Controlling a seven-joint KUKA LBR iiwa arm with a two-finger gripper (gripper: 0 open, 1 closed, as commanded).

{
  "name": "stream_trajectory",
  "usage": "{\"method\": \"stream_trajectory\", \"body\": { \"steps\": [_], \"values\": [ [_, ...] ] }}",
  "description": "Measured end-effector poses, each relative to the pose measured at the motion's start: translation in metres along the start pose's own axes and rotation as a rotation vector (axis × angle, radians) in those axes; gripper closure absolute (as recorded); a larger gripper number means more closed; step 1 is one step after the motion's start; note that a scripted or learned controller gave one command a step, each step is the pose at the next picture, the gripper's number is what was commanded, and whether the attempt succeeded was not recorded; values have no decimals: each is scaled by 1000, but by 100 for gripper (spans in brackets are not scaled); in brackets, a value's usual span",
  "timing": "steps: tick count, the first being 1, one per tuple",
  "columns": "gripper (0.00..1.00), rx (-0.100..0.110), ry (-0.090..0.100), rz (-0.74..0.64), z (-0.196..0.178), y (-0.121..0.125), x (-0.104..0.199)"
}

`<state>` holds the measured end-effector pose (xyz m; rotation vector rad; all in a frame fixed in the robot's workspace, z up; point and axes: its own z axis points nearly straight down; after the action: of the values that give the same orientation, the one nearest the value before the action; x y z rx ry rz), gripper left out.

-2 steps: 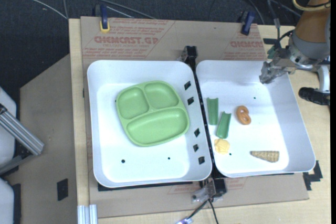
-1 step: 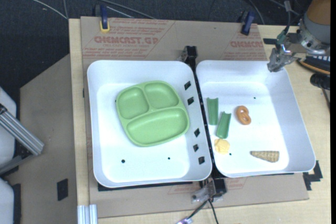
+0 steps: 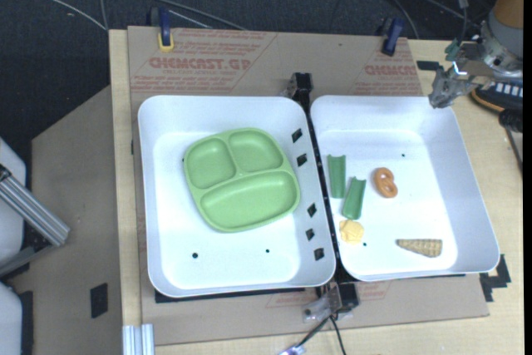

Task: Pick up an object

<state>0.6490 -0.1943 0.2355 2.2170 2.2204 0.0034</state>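
Observation:
The right bin (image 3: 432, 137) holds two green sticks (image 3: 336, 175) (image 3: 355, 197), an orange pretzel-like piece (image 3: 384, 182), a yellow lump (image 3: 352, 231) and a tan cone-shaped piece (image 3: 420, 246). The gripper (image 3: 444, 91) hangs at the bin's far right corner, above the rim and well away from every object. Nothing shows between its tips.
A green divided plate (image 3: 240, 178) lies in the left bin (image 3: 166, 245). Black clips line the divider (image 3: 306, 170) between the bins. Blue clamps (image 3: 165, 28) (image 3: 391, 35) pin the cardboard base at the back. Cables run across the dark floor behind.

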Motion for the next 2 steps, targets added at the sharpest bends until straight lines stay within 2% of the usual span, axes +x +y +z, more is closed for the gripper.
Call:
{"method": "stream_trajectory", "body": {
  "steps": [2],
  "values": [
    [100, 6, 5, -4, -15, -32, 102]
  ]
}}
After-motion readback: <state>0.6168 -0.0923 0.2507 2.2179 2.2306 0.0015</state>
